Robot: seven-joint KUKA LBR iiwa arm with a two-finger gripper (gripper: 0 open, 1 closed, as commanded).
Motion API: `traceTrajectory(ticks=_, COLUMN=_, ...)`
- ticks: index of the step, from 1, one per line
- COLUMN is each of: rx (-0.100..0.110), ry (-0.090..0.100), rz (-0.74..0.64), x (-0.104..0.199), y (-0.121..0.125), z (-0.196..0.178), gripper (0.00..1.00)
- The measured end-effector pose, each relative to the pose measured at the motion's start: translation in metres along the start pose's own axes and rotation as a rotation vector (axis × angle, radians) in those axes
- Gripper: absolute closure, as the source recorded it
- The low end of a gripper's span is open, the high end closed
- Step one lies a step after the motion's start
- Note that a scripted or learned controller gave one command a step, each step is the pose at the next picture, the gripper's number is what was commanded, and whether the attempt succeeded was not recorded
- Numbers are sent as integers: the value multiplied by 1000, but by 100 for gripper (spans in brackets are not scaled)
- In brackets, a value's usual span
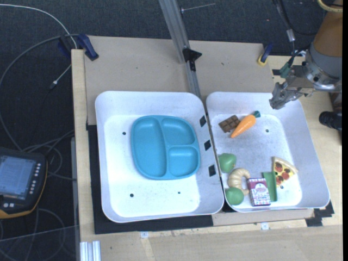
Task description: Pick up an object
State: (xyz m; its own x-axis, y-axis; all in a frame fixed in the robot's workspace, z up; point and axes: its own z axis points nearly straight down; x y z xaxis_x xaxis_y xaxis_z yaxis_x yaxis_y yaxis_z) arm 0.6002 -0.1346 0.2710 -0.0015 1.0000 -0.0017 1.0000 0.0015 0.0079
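The right bin (304, 145) holds toy food. An orange carrot (244, 124) lies beside a brown chocolate piece (228, 124) near the bin's back left. A pizza slice (283, 170) rests at the right. Along the front sit a green pear (227, 161), a beige croissant (238, 176), a green round fruit (234, 196), a pink carton (259, 192) and a green strip (270, 185). My gripper (279, 100) hangs over the bin's back right rim, apart from every object, and nothing shows between its tips.
The left bin (109, 145) carries a blue divided plate (165, 147). A slanted metal pole (176, 31) rises between the bins at the back. Blue clamps (85, 46) and cables lie at the bench's left; a tablet (19, 179) sits off the bench.
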Motion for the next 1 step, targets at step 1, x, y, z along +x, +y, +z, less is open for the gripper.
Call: traceTrajectory(ticks=1, rx=12, ry=5, rz=-4, x=54, y=-23, z=15, gripper=100)
